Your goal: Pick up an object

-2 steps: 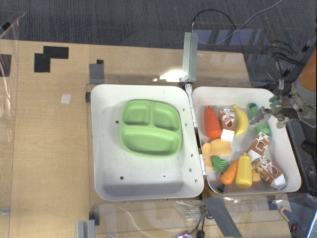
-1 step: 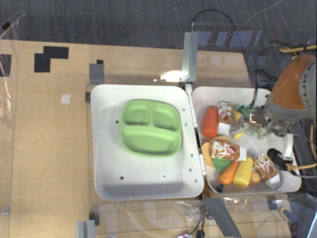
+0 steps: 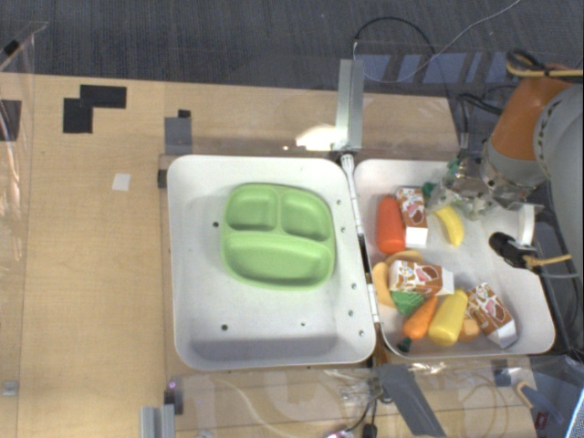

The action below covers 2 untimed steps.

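In the right bin, the gripper hangs just above the banana, probably lining up a grab, though I can't tell how its fingers stand.

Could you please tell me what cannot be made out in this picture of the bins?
- Gripper: too small and blurred to read its finger state.
- Arm: cut off by the right edge.
- Carrot: partly hidden under the yellow bottle.
- Carton print: too small to read.
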Available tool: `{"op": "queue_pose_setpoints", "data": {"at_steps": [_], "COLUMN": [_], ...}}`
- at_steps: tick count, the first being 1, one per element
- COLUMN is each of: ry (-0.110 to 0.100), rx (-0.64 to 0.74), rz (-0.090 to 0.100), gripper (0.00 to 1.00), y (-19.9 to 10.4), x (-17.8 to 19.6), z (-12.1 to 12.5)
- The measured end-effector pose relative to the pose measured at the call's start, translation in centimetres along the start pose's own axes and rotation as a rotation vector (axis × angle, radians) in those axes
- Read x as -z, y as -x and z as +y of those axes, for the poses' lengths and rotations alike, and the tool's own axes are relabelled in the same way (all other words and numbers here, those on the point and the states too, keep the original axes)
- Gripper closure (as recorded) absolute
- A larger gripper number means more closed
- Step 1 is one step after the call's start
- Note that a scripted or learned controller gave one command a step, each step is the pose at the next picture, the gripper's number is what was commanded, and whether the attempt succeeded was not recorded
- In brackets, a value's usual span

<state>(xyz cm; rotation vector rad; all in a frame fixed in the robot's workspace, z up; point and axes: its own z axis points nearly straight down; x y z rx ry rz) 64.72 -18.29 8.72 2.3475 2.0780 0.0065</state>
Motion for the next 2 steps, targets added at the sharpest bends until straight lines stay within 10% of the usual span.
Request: {"op": "queue_pose_setpoints", "data": {"at_steps": [1,2], "ry": [0.006,0.001], "rx": [0.009,0.182], "rz": [-0.002,0.001], "gripper": [1.0,1.0], "y": [-0.2,-7.9], "x": [1.4,13.2], "z": [0.3,0.1]}}
